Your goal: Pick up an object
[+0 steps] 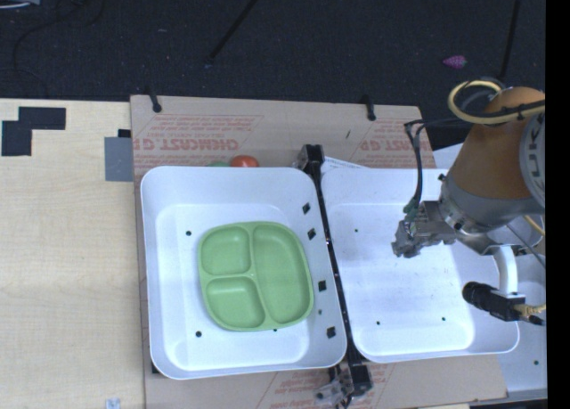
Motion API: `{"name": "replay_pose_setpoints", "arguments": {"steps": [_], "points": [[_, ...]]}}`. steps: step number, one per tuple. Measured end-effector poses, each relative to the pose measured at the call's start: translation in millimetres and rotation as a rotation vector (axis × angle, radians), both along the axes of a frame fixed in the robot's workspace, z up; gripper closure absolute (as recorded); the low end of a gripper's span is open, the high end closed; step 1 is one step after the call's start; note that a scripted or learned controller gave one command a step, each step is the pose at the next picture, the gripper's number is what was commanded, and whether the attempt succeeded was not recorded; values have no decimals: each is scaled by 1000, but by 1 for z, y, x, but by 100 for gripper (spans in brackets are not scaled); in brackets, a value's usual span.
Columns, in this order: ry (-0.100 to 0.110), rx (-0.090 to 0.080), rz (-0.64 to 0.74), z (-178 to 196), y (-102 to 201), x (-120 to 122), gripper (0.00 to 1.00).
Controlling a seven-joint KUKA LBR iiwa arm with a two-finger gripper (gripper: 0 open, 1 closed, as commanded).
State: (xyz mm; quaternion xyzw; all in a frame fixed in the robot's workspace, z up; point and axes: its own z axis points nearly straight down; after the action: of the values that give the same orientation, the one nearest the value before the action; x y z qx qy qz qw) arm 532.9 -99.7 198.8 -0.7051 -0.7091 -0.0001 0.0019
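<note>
The green three-compartment plate [256, 274] lies flat in the left bin [169, 220], left of centre frame; it looks light, stiff and slick, best pinched at its rim. The gripper [408, 242] hangs over the right bin [392, 327], and whether it is parted I cannot tell. The divider [322, 247] between the bins stands in the way.

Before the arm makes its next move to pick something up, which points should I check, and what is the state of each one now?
1. An object to pick is present: ok, green divided plate lies in the left bin.
2. Plate lies flat, unobstructed: ok.
3. Gripper above the plate: not ok, it is over the right bin.
4. Fingers open: cannot tell.
5. Gripper holds something: cannot tell.
</note>
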Motion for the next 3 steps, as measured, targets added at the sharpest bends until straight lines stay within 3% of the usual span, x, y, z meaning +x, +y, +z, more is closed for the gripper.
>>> {"name": "replay_pose_setpoints", "arguments": {"steps": [3], "points": [[-2, -1, -1, 36, 153, 54, 100]]}}
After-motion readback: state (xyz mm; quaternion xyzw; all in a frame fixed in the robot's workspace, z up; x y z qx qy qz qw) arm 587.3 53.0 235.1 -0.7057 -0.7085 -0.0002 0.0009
